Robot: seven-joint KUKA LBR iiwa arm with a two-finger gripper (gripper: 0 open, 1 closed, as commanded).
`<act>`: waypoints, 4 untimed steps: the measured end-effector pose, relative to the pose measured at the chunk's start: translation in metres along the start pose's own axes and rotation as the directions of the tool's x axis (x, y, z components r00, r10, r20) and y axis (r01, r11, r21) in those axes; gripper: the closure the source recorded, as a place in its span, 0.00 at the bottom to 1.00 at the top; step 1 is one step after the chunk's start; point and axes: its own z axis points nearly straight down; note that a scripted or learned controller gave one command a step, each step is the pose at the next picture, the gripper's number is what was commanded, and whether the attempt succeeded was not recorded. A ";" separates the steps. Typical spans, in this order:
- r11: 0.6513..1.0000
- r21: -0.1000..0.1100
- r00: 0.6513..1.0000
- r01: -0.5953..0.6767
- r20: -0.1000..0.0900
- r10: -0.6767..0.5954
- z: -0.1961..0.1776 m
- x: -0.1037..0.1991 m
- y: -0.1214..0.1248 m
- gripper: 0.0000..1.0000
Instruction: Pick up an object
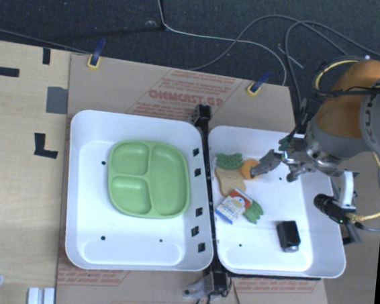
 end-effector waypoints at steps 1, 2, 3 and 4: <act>1.000 0.000 1.000 0.000 0.000 0.000 0.058 -0.008 -0.007 0.00; 1.000 -0.008 1.000 0.000 0.001 0.000 0.093 -0.008 -0.006 0.00; 1.000 -0.012 1.000 0.002 -0.001 -0.002 0.079 -0.007 -0.004 1.00; 1.000 -0.010 1.000 0.002 0.000 -0.002 0.034 -0.007 0.004 1.00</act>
